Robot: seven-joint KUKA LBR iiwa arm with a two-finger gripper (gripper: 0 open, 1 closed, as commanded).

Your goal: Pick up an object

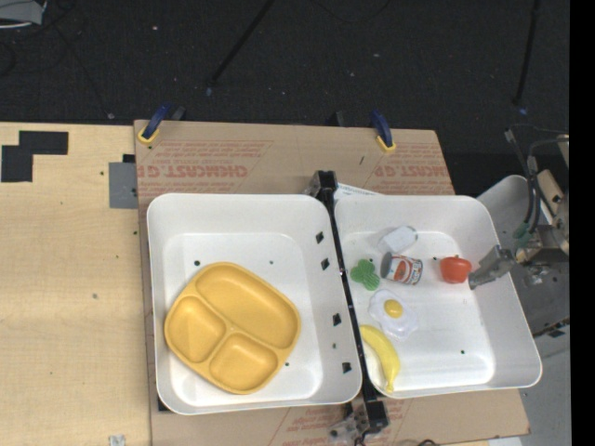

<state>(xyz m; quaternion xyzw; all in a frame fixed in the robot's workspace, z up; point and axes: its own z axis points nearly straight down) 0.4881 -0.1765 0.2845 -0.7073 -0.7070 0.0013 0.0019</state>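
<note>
Nearest, yellow curved plastic banana [383, 356] lies at right white bin [507, 360] front-left corner; yellow three-compartment plastic tray [232, 326] fills left white bin [172, 221]. Farther back: fried-egg toy [393, 309], green leafy piece [364, 273], small red-labelled can [403, 269], red tomato [455, 269]. Gripper [485, 275] just beside tomato at right wall; jaw state impossible to tell.

We see two white bins [316, 214] on cardboard [279, 161] over the wooden surface [65, 295], left of the tool, with blue clamps [383, 130] at the cardboard's far edge.
</note>
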